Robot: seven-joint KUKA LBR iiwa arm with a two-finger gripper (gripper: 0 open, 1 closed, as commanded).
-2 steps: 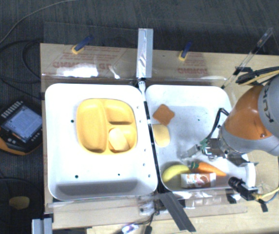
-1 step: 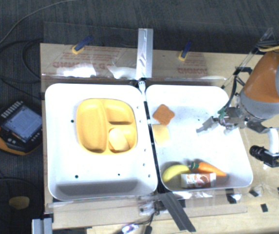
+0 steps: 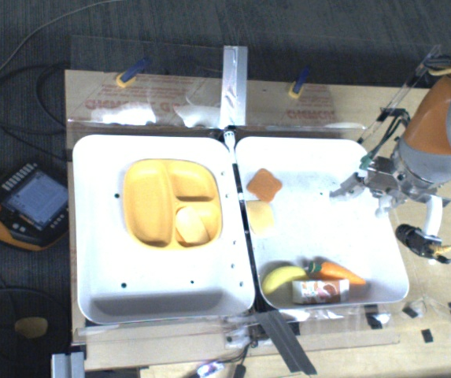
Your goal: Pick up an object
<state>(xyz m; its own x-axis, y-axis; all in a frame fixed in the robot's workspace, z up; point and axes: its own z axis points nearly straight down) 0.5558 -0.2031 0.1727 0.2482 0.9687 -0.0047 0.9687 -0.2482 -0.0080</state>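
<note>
gripper [image 3: 364, 181] sits at the right edge of the right bin [image 3: 319, 152], low over bare floor, nothing under it. can't tell its opening from this angle, the tip is a blur of metal and cable; no object looks to be in it. arm comes in from the right, so it's parked at the near wall and reaches leftward for anything. candidates all lie away from it: orange biscuit-like piece [image 3: 264, 183] and a pale yellow block [image 3: 260, 216] hug the centre divider, probably slid there; banana [image 3: 282, 277], carrot [image 3: 337, 271] and a small labelled carton [image 3: 319, 290] are bunched in the front corner, touching, which makes a clean grab harder. left bin [image 3: 99, 235] holds a yellow divided tray [image 3: 170, 201]. bench is plywood, two clamps on the back edge, dark carpet around, a pendant on the floor at left.
</note>
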